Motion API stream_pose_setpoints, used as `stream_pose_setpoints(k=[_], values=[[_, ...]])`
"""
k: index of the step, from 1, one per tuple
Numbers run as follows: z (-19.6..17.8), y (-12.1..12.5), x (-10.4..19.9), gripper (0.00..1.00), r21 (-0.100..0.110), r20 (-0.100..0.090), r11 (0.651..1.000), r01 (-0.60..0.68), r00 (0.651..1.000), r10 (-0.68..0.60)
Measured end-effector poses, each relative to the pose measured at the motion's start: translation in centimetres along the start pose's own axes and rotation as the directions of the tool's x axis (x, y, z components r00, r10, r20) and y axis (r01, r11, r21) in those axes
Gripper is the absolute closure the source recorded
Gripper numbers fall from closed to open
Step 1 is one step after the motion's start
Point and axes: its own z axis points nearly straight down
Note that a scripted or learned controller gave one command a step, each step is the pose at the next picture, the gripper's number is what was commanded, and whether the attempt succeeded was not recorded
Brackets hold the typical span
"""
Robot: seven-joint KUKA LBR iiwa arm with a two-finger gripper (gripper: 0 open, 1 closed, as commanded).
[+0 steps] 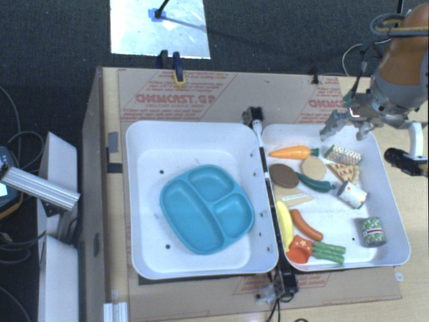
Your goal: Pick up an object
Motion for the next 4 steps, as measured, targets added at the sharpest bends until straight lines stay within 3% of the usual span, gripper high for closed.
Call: stream_pose_setpoints(k=[1,2,3,4], values=[[7.0,-3.5,3.8,0.0,0.003,-0.001,1.0,0.002,1.0,-0.002],[12.1,-6.6,5.1,0.0,-0.017,0.002,1.0,0.0,1.0,0.0],[13.2,-2.5,5.8,0.0,-0.01,0.002,1.0,0.001,1.0,-0.001],[13.4,2.1,4.8,0.0,0.03,-0.009,1.0,-0.006,1.0,0.006]])
